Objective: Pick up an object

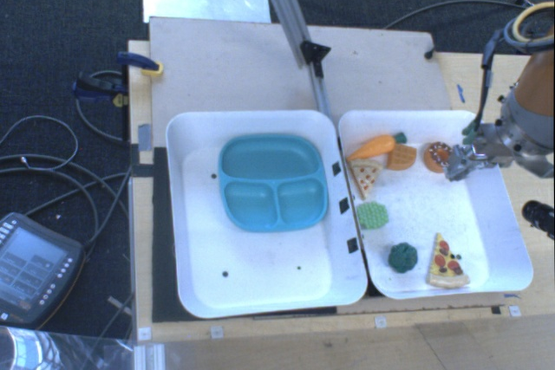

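Your pincer point(458, 165) hangs over the right bin point(503, 230); you cannot tell from here how it is set. The donut point(436, 156) lies just to its left, the pizza slice point(447, 262) well below it, the carrot point(375, 146) farther left.

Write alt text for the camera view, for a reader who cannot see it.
A robot arm's gripper hovers at the right bin's upper right, beside a toy doughnut. That bin also holds a carrot, pizza slices and green toys; the left bin holds a blue divided plate.
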